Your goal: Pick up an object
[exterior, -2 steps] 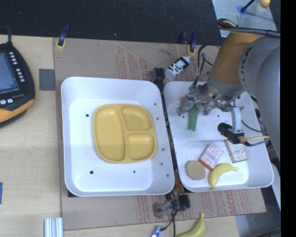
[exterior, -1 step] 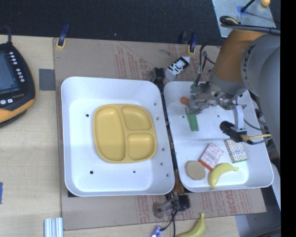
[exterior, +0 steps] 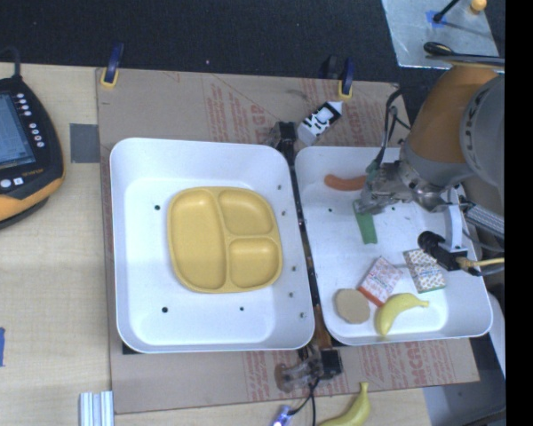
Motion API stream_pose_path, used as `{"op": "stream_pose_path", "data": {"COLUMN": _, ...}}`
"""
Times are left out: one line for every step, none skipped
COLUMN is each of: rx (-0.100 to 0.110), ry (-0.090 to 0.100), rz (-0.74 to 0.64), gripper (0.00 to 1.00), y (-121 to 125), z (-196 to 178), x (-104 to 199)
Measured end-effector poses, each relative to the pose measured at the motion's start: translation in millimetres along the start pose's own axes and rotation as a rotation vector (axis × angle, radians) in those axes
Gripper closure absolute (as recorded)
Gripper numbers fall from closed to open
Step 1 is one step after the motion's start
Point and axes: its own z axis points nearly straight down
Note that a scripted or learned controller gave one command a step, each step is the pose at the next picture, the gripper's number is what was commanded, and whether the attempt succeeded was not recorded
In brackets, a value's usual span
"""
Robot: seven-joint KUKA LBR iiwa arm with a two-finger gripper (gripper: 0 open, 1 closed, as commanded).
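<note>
2 white bins: beside the right bin (exterior: pixel 480 322), sausage (exterior: pixel 342 182) and banana (exterior: pixel 398 309) flank the claw (exterior: pixel 369 204), apparently clamped on a green block (exterior: pixel 367 229).

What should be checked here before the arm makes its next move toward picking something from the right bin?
1. End effector over the right bin: ok.
2. Green piece directly below the end effector: ok.
3. Green piece actually gripped: cannot tell.
4. Orange sausage-shaped item clear of the end effector: ok, lying apart to its left.
5. Other candidates reachable: ok; banana, brown disc and two packets lie uncovered near the front.
6. Yellow divided plate out of the way in the left bin: ok.
</note>
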Motion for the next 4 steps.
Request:
{"op": "stream_pose_path", "data": {"rx": 0.015, "ry": 0.002, "rz": 0.001, "gripper": 1.0, "y": -52, "z": -6, "x": -22}}
{"op": "stream_pose_path", "data": {"rx": 0.014, "ry": 0.003, "rz": 0.002, "gripper": 0.0, "y": -52, "z": -6, "x": -21}}
{"op": "stream_pose_path", "data": {"rx": 0.016, "ry": 0.001, "rz": -0.003, "gripper": 1.0, "y": -51, "z": -16, "x": -23}}
{"op": "stream_pose_path", "data": {"rx": 0.016, "ry": 0.001, "rz": -0.003, "gripper": 0.0, "y": -51, "z": -16, "x": -22}}
